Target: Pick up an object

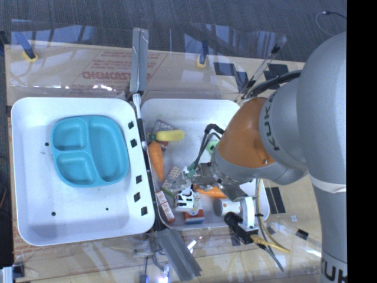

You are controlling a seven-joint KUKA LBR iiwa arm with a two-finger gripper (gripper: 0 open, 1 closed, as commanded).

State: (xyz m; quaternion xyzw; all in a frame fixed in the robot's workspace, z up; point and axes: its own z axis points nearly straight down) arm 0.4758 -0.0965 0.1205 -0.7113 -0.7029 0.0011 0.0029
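My gripper is low inside the right bin, under the orange band of the wrist, among a cluster of small items. Right beside it lie a patterned small box, a black and white item and a thin orange piece. An orange carrot lies to its left and a yellow banana-shaped toy further back. I cannot see anything held between the gripper's parts; the wrist hides much of the bin's right half.
The left bin holds a teal divided plate. A red and white box and a red item lie at the right bin's front. A dark packet sits near the divider.
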